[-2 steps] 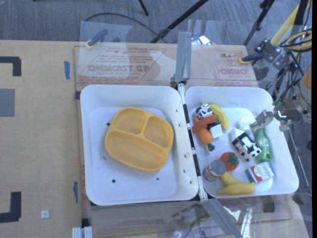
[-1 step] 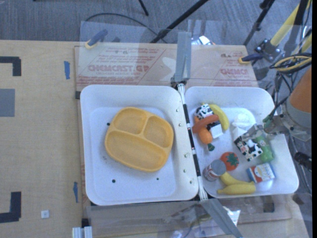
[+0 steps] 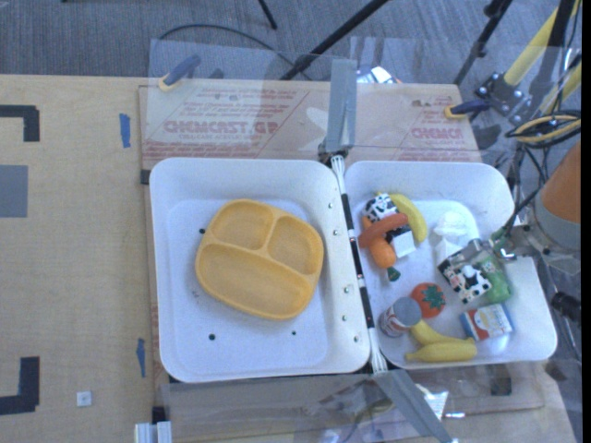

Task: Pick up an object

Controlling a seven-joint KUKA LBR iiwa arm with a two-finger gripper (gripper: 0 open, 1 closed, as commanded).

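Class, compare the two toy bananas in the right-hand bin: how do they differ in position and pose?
The upper banana lies near the bin's far side, running steeply beside the toy carrot. The lower banana lies almost level along the near wall, below the toy tomato. The upper one curves more visibly. Both are yellow.

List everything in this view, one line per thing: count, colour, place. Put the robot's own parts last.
bins: 2, white, side by side on the bench.
divided plate: 1, yellow-orange, three compartments, in the left bin.
bananas: 2, yellow, right bin; one at the far side, one at the near edge.
carrot: 1, orange, right bin, beside the far banana.
tomato: 1, red-orange with green top, middle of the right bin.
can: 1, red and white, lying left of the tomato.
small carton: 1, white with red and blue, right bin's near right corner.
clear sheets: 2, lettered red, behind the bins.
arm: 1, orange band, at the right edge.
gripper: 1, dark and metallic, low in the right bin.
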